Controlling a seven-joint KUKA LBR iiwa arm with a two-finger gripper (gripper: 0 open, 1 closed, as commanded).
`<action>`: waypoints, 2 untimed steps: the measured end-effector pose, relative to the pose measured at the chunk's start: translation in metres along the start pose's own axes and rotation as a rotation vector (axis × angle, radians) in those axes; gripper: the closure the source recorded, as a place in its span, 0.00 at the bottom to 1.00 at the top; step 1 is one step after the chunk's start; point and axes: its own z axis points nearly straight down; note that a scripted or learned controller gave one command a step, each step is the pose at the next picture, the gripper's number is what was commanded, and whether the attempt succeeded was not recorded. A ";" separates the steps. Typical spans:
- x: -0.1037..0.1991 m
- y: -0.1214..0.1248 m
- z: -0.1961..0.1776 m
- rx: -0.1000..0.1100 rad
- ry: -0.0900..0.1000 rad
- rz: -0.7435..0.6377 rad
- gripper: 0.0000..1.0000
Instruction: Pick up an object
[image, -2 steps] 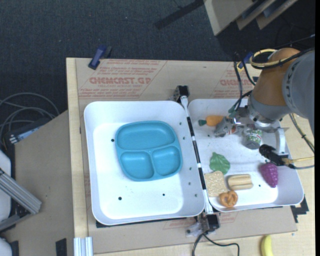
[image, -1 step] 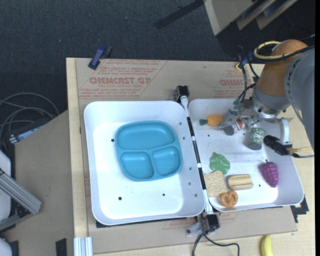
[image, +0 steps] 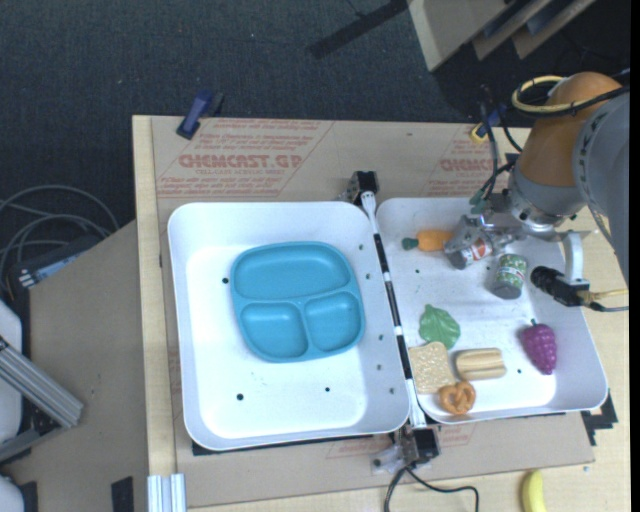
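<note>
Jaws — grip state unclear — hang by the small green-labelled can (image: 509, 275), upright in the right bin (image: 590, 390).

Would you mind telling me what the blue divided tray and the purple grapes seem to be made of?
The blue divided tray looks like moulded plastic, smooth with a soft sheen and rounded compartment walls. The purple grapes seem to be plastic or rubber toy food, evenly coloured and bumpy; which one is unclear.
</note>
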 end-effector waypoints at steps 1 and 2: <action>0.077 0.018 -0.090 -0.008 0.001 0.000 1.00; 0.127 0.002 -0.094 -0.003 0.001 0.001 1.00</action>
